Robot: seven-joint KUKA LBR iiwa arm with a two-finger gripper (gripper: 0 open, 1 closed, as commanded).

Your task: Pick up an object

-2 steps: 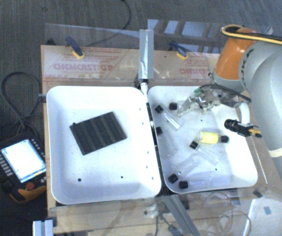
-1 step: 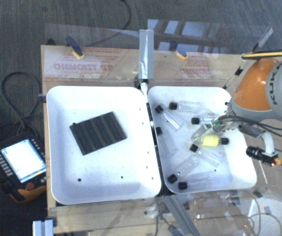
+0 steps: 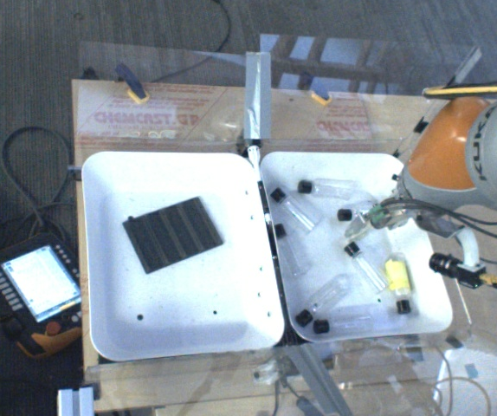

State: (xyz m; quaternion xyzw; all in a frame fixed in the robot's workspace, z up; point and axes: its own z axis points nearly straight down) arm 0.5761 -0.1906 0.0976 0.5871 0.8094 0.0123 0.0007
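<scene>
Roughly over the right bin [image 3: 422, 315], the gripper [image 3: 368, 219] hangs among clear vials with black caps; how wide it stands cannot be told. Nearest lies a black-capped vial [image 3: 365, 267] just below it, its long axis running diagonally down-right, beside a yellow-filled vial [image 3: 396, 276]. A ridged black pad [image 3: 173, 234] sits in the left bin [image 3: 101, 232].

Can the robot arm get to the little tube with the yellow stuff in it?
Probably yes. The yellow-filled tube lies in the open in the right bin, close to the arm, with nothing on top of it. A clear tube lies close beside it and might get bumped.
</scene>
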